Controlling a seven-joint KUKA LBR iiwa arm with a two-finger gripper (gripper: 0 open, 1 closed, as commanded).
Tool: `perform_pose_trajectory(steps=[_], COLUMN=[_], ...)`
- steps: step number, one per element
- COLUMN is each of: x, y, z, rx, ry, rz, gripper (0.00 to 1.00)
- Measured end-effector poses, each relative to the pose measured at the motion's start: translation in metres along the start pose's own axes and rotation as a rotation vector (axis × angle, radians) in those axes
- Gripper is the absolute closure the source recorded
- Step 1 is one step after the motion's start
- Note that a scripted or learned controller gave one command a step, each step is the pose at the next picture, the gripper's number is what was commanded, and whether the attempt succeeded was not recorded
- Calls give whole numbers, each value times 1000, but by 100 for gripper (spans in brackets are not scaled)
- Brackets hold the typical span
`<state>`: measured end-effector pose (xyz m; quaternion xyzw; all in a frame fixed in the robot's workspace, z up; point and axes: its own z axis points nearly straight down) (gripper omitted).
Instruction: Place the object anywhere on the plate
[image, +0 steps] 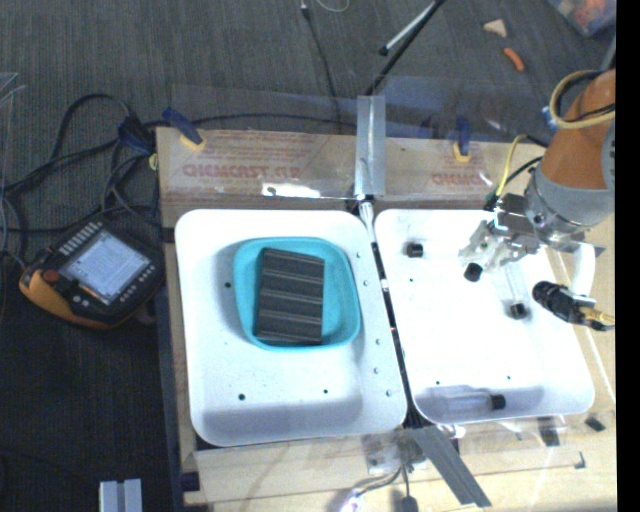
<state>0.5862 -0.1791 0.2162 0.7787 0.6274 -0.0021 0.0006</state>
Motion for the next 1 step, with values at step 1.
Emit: perform_pose_trajectory(steps=[1], x=[0], y=[0], z=[0], rx=[0], ry=[0], rz=[0], gripper=[0])
